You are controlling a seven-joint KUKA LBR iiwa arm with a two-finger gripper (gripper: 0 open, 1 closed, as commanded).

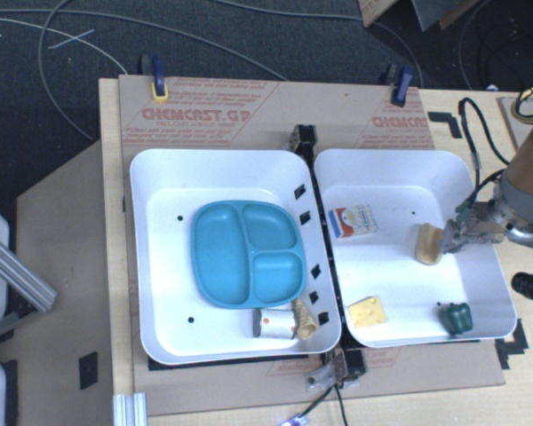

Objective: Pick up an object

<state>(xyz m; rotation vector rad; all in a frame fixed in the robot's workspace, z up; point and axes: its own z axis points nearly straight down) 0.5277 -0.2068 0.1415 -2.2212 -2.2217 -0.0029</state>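
In the right bin [400, 177] a tan bread-like piece [426, 244] lies at mid-right. My gripper [453, 235] reaches in from the right, its tip right against that piece's right side. A small white carton with red and blue print [353, 221] lies to the left of it. Near the front of this bin are a yellow cheese wedge [367, 312] and a green pepper [456, 318]. The left bin [160, 185] holds a blue divided plate [249, 253], with a small white and red can [275, 324] and a tan piece [305, 319] in front of it.
The grey arm with its orange band [526, 176] comes over the right bin's right wall. A black divider [318, 238] runs between the bins. Cables lie on the dark floor behind the bench, and clamps [159, 78] hold the board's far edge.
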